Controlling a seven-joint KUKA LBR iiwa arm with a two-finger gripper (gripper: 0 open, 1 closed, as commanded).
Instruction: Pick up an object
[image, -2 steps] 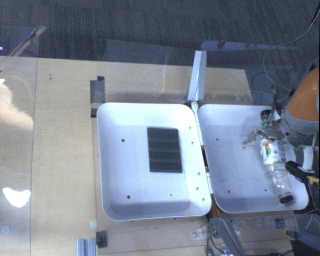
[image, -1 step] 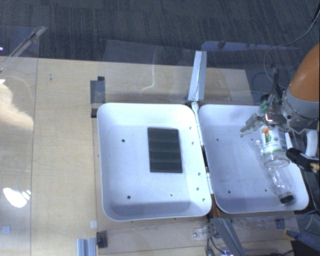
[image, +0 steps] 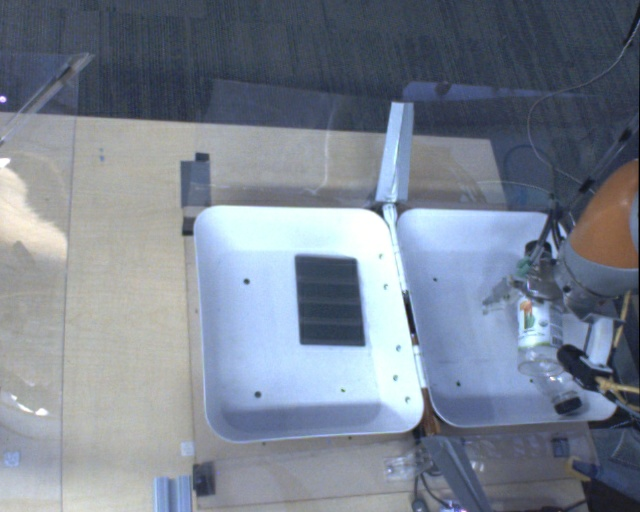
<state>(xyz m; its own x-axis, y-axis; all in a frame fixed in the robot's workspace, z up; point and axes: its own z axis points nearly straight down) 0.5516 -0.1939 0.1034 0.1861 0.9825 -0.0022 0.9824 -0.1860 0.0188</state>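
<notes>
The gripper (image: 527, 283) hangs low over the right-hand shallow white bin (image: 450, 330), just above the neck end of a small clear plastic bottle with a white and green label (image: 535, 335); whether it is spread or pinched I cannot tell. The bottle lies on its side near this bin's right wall. It looks light, thin-walled and slick, likely to roll, so its labelled middle, taken across the width, seems the safest hold. Beyond, left of this bin, the second white bin (image: 230, 300) carries a flat dark rectangular slab (image: 330, 300) on the wooden desk (image: 120, 330).
</notes>
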